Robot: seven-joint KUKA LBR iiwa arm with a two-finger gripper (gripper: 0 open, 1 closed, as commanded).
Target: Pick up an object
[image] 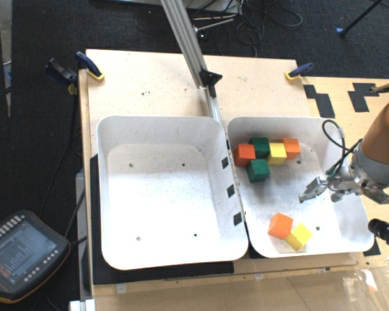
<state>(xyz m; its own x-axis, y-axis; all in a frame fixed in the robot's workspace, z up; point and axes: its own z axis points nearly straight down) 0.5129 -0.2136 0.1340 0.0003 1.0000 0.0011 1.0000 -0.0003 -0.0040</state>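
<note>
**Operator:** Where is the gripper, and what are its jaws doing?

**Spotter:** You will find the gripper (313, 190) over the right bin (350, 241), reaching in from the right edge on the grey arm (376, 154); it hangs above bare white floor in the bin's middle right; I cannot tell whether the jaws are open or closed, as the tip is small and blurred from this slant; you can see no block between them.

**Operator:** And the blocks you want me to watch?

**Spotter:** All of them lie in the right bin; look to the upper part first, where five sit in a tight cluster; an orange block (246, 152) on the left, a green block (260, 146) beside it, a yellow block (277, 152) next along, and another orange block (291, 148) at the right end; a second green block (259, 170) sits just below the first orange one.

**Operator:** Anything nearer the front?

**Spotter:** Yes; you have a front orange block (280, 225) touching a front yellow block (299, 236) near the bin's front edge, below and left of the gripper and apart from it; the left bin (117, 135) stands beside the right one, their rims meeting along the middle; a handheld controller (19, 254) lies off the bench at lower left.
</note>
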